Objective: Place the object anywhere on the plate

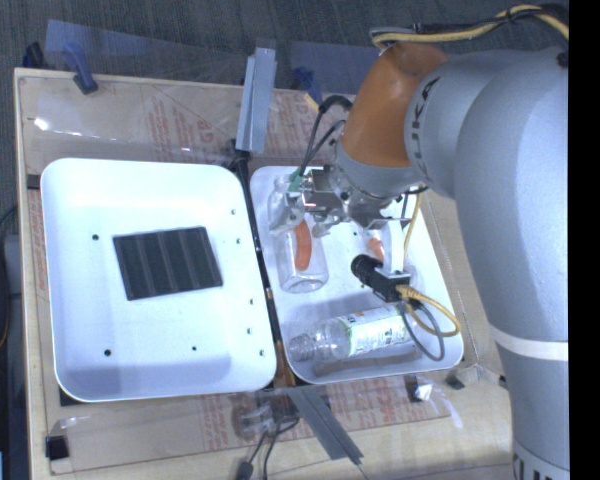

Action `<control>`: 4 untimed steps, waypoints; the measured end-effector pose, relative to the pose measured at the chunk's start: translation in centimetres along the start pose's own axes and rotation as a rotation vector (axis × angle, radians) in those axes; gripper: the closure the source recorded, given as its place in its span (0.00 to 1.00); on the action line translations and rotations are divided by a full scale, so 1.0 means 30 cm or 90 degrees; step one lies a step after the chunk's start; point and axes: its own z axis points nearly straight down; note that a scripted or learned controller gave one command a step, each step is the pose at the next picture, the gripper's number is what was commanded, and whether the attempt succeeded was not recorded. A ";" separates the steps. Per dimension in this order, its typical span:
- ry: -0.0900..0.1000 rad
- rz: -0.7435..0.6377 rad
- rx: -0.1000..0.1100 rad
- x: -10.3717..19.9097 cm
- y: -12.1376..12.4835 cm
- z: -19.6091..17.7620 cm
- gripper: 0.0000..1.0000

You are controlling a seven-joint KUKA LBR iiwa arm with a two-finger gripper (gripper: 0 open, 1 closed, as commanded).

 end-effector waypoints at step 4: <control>0.011 -0.267 0.026 0.635 0.203 0.276 1.00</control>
